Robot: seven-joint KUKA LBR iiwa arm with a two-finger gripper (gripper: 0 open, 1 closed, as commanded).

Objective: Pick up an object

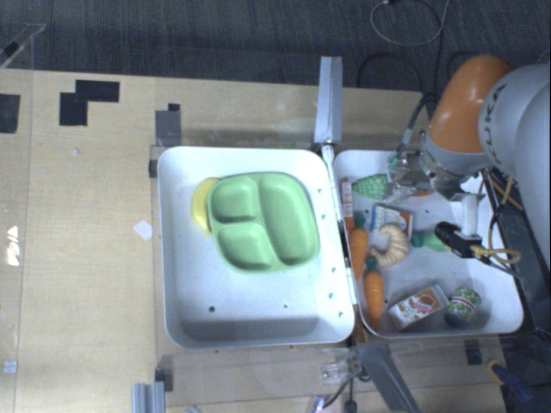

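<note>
In the right bin (pixel 508 317), a cluster of small items is seen: two carrots (pixel 366 269) along the left wall, a croissant-like pastry (pixel 389 243) near the middle, a small carton (pixel 417 306) and a round can (pixel 465 306) toward the near edge, and a green packet (pixel 372 185) at the far end. The gripper (pixel 413 179) is held over the far part of this bin, close to the green packet and above the pastry; whether it is apart or together cannot be told, and nothing is seen clamped in it. For a sound pick, a single item with free space on two sides, such as the can, is probably best favoured, and a straight descent is advised. The left bin (pixel 185 317) holds a green divided tray (pixel 263 219) partly covering something yellow (pixel 201 205). Both bins are set on a pale wooden bench (pixel 77 256), with dark flooring (pixel 172 15) beyond.
</note>
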